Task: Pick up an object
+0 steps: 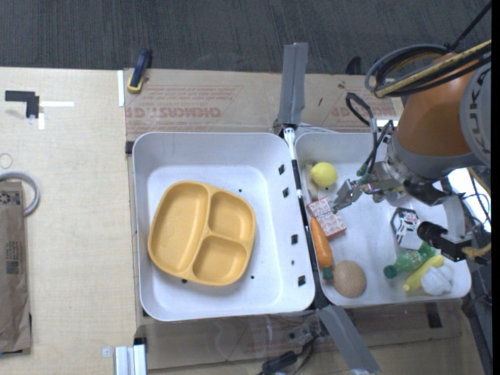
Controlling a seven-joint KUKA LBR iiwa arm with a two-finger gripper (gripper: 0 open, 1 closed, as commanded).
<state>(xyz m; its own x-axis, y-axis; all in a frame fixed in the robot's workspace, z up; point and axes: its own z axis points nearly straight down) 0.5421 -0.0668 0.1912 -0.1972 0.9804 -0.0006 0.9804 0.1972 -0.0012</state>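
My gripper hangs over the right bin, its fingers open and nothing between them. Just left of and below it lies a small red-and-white box. A yellow lemon rests in the bin's far left corner. An orange carrot lies along the left wall, with a tan egg-shaped thing at the near edge. To the right are a black-and-white item, a green item, a yellow item and a white item.
The left bin holds a yellow sectioned plate. A grey divider post stands between the bins at the back. Cables loop above the arm's orange band. A brown bag lies on the bench far left.
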